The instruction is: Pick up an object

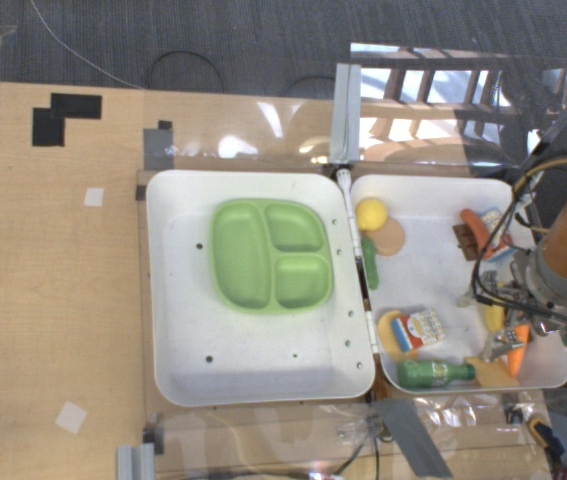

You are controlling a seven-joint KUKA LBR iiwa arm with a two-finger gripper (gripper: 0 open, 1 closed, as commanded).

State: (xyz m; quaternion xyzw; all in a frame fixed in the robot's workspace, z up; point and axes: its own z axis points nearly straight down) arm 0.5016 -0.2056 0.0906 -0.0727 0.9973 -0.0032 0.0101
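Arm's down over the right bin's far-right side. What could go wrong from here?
1. Clutter: the gripper sits among tightly packed orange and yellow pieces near the bin's right wall, so it may pinch two things or none.
2. The wall itself is close; fingers could strike it on closing or lifting.
3. Loose cables hang from the wrist over the brown and orange item and might snag or drag it.
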